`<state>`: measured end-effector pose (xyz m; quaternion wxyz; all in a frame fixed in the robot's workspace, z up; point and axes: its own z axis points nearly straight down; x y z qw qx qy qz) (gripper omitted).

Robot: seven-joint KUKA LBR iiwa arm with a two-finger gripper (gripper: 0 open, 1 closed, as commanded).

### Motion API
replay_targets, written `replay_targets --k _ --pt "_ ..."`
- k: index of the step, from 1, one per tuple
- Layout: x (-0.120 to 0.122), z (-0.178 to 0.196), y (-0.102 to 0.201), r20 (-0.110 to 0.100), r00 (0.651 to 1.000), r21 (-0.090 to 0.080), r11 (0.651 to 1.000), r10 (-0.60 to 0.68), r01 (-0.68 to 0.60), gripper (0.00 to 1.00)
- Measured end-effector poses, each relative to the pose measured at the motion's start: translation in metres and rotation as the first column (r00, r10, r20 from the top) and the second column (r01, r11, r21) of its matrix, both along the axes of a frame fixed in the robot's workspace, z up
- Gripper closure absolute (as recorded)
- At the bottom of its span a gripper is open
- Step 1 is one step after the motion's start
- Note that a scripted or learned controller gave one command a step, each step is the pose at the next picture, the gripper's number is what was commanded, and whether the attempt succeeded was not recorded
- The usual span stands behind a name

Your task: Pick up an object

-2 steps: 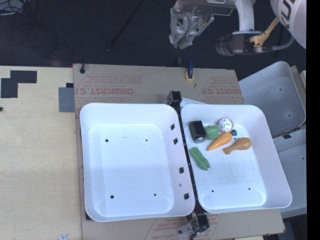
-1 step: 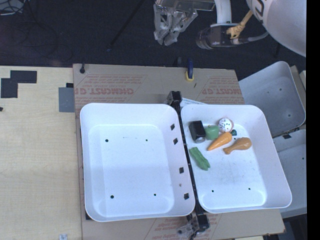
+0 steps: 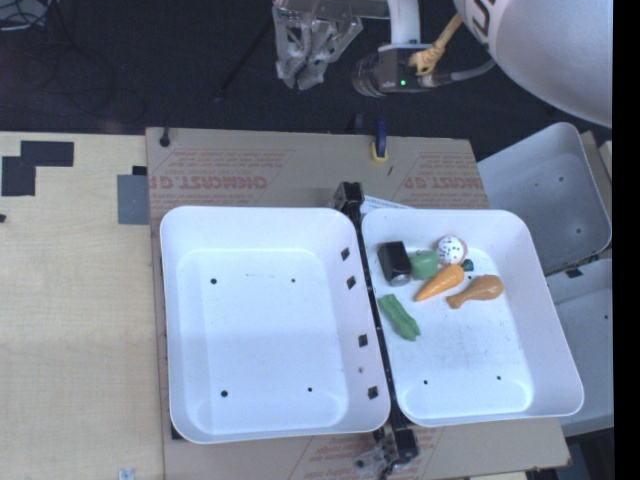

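Orange carrot-shaped toy [image 3: 440, 283] lying slantwise in right bin [image 3: 520, 368]

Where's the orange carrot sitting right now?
The orange carrot lies in the right bin, upper half, between the green piece and the tan gourd-shaped toy, just below the speckled ball.

A pale wooden bench [image 3: 70, 298] bears a brown cardboard sheet [image 3: 270, 173] with two white bins [image 3: 175, 318] side by side on it
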<state>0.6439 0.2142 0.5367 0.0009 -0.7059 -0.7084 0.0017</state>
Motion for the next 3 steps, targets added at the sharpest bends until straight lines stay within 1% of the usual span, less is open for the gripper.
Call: replay_targets --k 1,3 --pt "0.0003 0.0001 0.0227 0.000 1.000 0.000 1.000 -0.002 0.002 1.00" --pt "0.0002 -0.0001 0.0288 0.000 1.000 0.000 1.000 0.000 0.000 1.00"
